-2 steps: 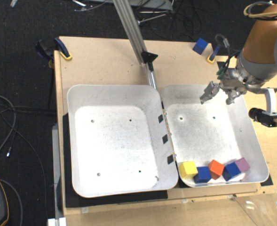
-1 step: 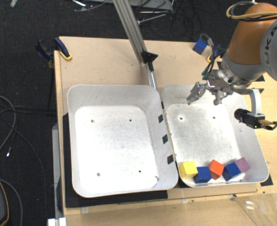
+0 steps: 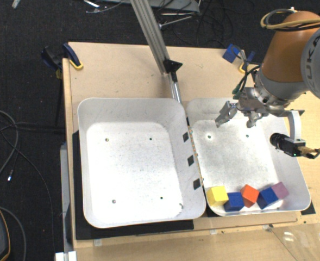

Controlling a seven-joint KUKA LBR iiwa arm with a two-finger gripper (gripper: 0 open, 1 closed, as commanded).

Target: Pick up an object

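Claw [image 3: 238, 116] hangs released, holding nothing, over the right bin [image 3: 241, 151]. Descend on the yellow cube [image 3: 218, 194] (end of row, near corner); straddle its free sides.

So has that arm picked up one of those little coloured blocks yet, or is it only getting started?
Only getting started. Nothing looks done: the small yellow cube, two blue cubes, orange cube and pale purple cube all lie along the near edge of the right-hand white bin. The pincer hangs open with nothing between its fingers, over the bin's far end. Left: reach a block, close on it, lift.
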